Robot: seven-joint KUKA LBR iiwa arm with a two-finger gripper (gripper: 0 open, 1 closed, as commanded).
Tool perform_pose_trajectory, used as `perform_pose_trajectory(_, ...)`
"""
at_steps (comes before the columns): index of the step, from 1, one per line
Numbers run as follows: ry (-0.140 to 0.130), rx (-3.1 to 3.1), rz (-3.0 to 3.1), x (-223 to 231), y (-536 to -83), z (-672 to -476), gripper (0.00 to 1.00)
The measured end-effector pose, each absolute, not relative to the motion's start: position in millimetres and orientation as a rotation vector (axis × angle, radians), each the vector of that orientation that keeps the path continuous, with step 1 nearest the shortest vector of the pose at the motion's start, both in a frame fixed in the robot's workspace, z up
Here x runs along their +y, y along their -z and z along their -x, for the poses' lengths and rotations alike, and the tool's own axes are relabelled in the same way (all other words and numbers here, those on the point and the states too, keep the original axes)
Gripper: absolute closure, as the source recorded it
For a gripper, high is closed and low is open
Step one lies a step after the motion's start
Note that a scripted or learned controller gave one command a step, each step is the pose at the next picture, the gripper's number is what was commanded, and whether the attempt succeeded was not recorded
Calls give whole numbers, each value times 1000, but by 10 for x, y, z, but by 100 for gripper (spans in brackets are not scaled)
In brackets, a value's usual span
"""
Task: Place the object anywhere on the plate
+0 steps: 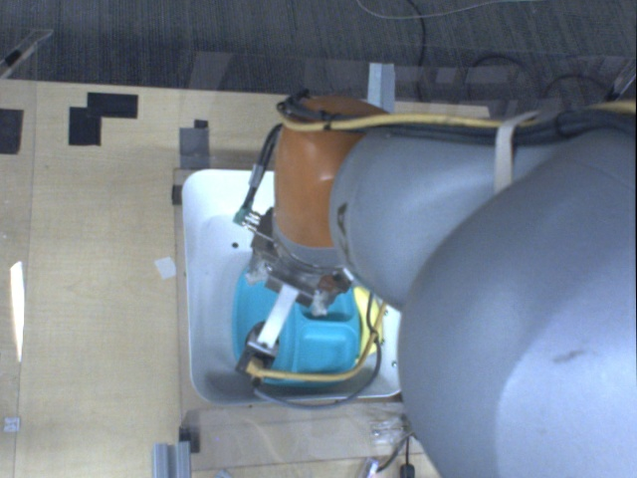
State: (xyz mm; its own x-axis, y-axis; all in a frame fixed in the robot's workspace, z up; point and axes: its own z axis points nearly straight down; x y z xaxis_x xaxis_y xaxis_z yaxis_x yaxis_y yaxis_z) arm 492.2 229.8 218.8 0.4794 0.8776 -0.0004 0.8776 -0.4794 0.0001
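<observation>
My pincer [300,301] hangs low inside the white bin [211,267], pointing straight down, and my own wrist hides its tip, so I cannot tell whether it is wide, narrow or closed on anything. Right under it lies a turquoise thing [320,347] with rounded corners and a smooth, glossy top. It sits on the bin's floor towards the near wall and reaches towards the bin's right, where my arm covers it. From here I cannot tell whether this is the plate or the object, nor whether my pincer touches it or hovers just above it. The bin's left part and far-left corner show bare white floor. Above the wrist my orange band [309,182] stands nearly upright over the bin's middle, and the broad grey arm [518,297] comes in from the right. The bin rests on a pale wooden tabletop [90,297]. On it, well to the left of the bin, lies a small white scrap [164,266], and near the far-left edge are black block marks [103,116]. Beyond the tabletop is dark grey carpet [199,13], with a thin pale cable [468,4] curling across it.
</observation>
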Motion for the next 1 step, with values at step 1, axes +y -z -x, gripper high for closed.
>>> perform_pose_trajectory(1,0,1603,-2702,2298,-2188,-4922,0)
